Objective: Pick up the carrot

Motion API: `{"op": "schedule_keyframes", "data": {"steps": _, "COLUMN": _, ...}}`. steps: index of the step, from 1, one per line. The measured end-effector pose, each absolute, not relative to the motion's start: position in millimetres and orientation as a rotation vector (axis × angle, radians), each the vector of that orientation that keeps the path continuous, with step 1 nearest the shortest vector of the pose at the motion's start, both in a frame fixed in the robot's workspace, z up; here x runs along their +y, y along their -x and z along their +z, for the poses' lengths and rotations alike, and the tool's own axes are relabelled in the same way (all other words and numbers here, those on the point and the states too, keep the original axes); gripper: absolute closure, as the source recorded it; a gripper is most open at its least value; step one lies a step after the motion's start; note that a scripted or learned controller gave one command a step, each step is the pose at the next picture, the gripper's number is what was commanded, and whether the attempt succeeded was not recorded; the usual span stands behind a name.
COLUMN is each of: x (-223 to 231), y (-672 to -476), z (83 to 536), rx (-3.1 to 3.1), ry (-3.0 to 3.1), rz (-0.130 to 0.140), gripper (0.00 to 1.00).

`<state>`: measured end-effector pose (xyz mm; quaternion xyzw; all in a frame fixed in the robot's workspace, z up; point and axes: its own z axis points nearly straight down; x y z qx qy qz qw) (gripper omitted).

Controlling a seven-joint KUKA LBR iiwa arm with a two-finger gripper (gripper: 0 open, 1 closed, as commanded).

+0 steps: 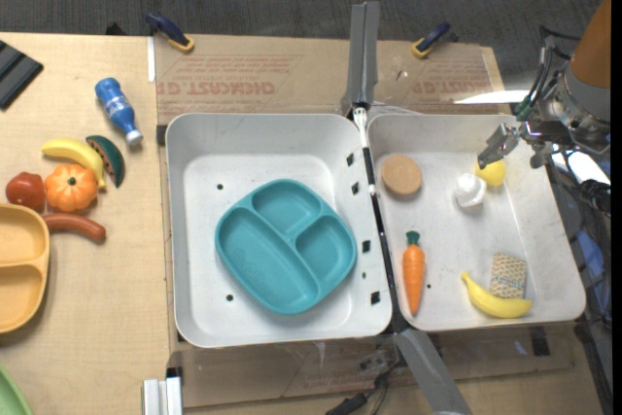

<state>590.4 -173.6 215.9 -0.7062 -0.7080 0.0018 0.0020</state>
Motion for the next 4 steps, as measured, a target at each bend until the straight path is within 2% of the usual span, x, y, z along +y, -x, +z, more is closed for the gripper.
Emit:
{"op": "schedule_keyframes", "data": {"steps": 1, "x": -115.1, "y": -643.1, "z": 229.6, "rx": -2.384, "ry": 2.043, "rz": 0.004, "gripper": 0.0}}
{"op": "schedule_keyframes", "data": {"steps": 2, "x": -148.5, "y": -572.0, "z": 117.5, "rx": -2.515, "ry": 1.875, "rz": 0.003, "gripper": 0.0}}
{"op": "schedule_keyframes", "data": {"steps": 3, "x": -82.2, "y": -527.0, "z": 189.2, "rx": -2.562, "ry": 1.81, "rz": 0.003, "gripper": 0.0}}
{"op": "schedule_keyframes", "data": {"steps": 4, "x": -108.8, "y": -486.3, "z": 94.4, "rx": -2.47, "ry": 1.93, "rz": 0.005, "gripper": 0.0}}
